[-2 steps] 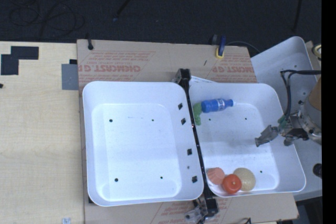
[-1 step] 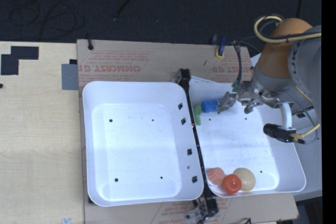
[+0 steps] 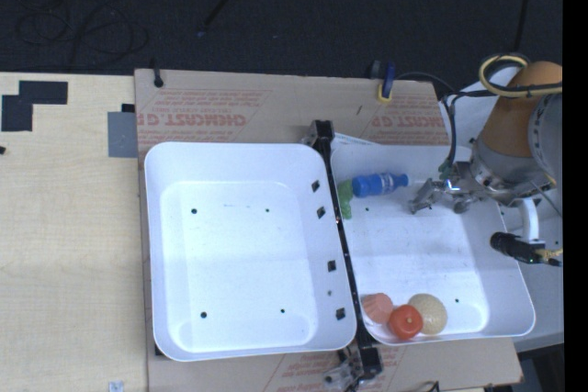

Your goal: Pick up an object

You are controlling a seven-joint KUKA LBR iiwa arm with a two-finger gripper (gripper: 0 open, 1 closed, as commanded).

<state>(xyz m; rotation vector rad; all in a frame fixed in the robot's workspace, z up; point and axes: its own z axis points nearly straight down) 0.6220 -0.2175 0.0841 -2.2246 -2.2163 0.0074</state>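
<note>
1. Arm [image 3: 514, 128]: grey with an orange band, reaching in from the right over the far right part of the right bin [image 3: 510, 326].
2. Gripper [image 3: 441, 196]: metal fingers spread apart with nothing between them, hanging over bare bin floor; released, as far as the view allows.
3. Blue bottle [image 3: 378, 184]: lying on its side near the far wall of the right bin, just beside the gripper and apart from it. Nearest candidate for the pick.
4. Green item [image 3: 344, 199]: small, against the divider, touching or nearly touching the bottle's end.
5. Near corner cluster: pink piece [image 3: 376, 308], red round object [image 3: 405, 321], pale round ball [image 3: 428, 312], pressed together.
6. Left bin [image 3: 152, 197]: white, beside the right bin.
7. Risks, judged: the bottle may roll away if the fingers close across its curve; descending where the gripper hangs would close on air; the clustered round objects could squirt aside, and the bin wall crowds them.
</note>
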